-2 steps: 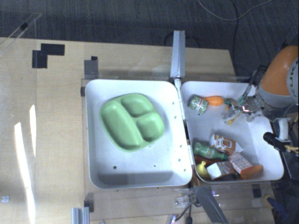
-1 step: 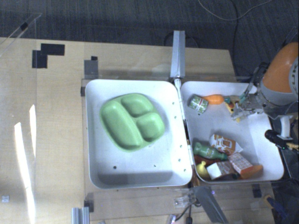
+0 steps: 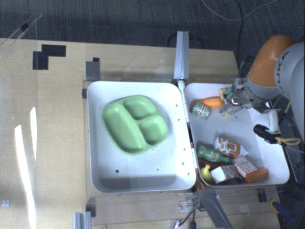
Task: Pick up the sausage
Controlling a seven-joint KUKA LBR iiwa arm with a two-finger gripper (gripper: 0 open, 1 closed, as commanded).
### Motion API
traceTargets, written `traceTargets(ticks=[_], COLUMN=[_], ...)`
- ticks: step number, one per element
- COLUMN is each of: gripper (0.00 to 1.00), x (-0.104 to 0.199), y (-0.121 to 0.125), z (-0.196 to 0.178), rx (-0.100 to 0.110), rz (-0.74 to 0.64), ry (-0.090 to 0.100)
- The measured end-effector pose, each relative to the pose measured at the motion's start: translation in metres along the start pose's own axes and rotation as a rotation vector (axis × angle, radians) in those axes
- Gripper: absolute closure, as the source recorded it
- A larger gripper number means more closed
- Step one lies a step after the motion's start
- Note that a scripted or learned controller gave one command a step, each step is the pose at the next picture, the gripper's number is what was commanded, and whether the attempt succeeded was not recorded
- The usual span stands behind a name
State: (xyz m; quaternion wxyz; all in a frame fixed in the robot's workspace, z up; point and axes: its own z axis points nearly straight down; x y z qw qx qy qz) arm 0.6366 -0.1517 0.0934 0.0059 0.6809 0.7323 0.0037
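Gripper (image 3: 232,100) is hovering, open-or-closed state not readable; sausage (image 3: 259,175) is lying well apart from the gripper, toward the camera and slightly right, long axis running roughly left-right.

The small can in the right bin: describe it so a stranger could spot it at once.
Start at the right bin, the one without the green divided plate. Near its upper left corner, beside the wall between the bins, lies the small can, just left of the orange carrot. It alone is a short cylinder with a green label.

green divided plate (image 3: 136,124) in left bin (image 3: 95,142); end effector (image 3: 232,100) over right bin (image 3: 248,132) beside carrot (image 3: 211,102), can (image 3: 201,110).
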Motion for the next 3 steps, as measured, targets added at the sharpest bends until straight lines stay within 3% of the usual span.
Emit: traceTargets(ticks=[1,2,3], gripper=[0.0,1.0,1.0], x=[0.001,0.002,0.049], y=[-0.002,0.0,0.04], z=[0.006,-0.008,-0.151], rx=[0.005,0.001,0.004], rz=[-0.001,-0.004,-0.11], ry=[0.002,0.002,0.002])
